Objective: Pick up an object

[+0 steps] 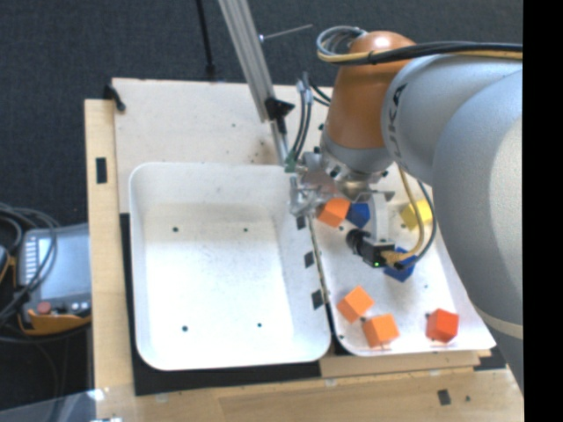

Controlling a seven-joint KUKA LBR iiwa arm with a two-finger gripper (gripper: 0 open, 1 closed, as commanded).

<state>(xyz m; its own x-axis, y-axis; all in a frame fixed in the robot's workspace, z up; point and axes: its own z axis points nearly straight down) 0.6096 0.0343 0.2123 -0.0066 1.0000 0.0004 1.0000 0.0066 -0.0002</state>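
My gripper (327,199) hangs over the upper left part of the right bin (457,310), close to the divider between the bins. An orange block (334,211) sits right under it, with a blue piece (358,214) touching its right side. The arm's body hides how the gripper meets the block. Lower in the same bin lie two orange blocks (356,304) (381,330) near the front left and a red-orange block (442,325) at the front right. A blue object (400,268) and a yellow object (415,214) lie mid-bin, partly behind cables.
The left bin (145,236) stands beside the right one, sharing a raised middle rim. A slanted metal rail (251,51) rises behind the bins. The grey arm and its orange band (365,95) cover the upper right.
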